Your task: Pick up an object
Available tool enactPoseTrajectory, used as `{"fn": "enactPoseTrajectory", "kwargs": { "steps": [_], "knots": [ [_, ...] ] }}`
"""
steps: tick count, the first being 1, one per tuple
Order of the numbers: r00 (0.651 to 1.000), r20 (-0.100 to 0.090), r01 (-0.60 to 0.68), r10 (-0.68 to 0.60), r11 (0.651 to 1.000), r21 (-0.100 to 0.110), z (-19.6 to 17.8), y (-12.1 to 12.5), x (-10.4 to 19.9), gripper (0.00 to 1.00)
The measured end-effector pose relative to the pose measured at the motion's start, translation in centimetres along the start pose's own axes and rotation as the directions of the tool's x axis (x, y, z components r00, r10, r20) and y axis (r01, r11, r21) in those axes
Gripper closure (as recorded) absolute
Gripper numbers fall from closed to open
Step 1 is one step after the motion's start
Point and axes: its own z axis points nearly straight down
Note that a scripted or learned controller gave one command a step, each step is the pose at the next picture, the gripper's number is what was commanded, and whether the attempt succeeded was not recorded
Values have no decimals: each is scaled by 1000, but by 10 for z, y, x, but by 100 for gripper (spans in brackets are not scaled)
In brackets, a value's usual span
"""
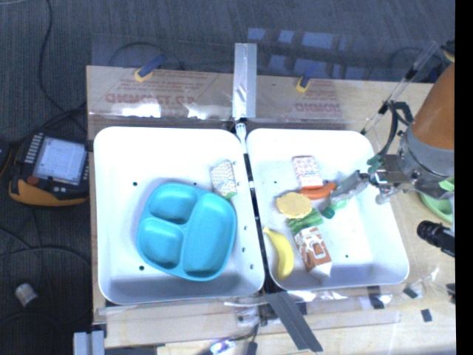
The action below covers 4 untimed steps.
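Observation:
My gripper (350, 186) reaches in from the right over the right bin (384, 261), its tip close to an orange carrot (319, 191). Just left of the carrot lies a round yellow biscuit-like disc (295, 204), with a green item (316, 217) under and beside it. A red-and-white snack packet (305, 168) lies toward the back. Near the front are a yellow banana (280, 252) and a small brown-and-white carton (314, 248). I see nothing held by the gripper.
The left bin (118, 272) holds a blue divided plate (187, 230) and a small patterned packet (223, 177) at its back right. A divider rim (250, 198) separates the bins. Green and black items (440, 220) sit on the bench to the right.

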Motion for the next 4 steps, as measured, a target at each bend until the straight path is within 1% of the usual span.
{"fn": "enactPoseTrajectory", "kwargs": {
  "steps": [1,2,3,4],
  "knots": [
    [1000,-1,25,-25,1000,2,111,-10,11,0],
    [968,1,251,-251,968,-10,172,-14,7,0],
    [967,1,253,-253,967,-1,106,45,-34,0],
    [985,-3,171,-171,985,-5,167,80,-67,0]
  ]
}}
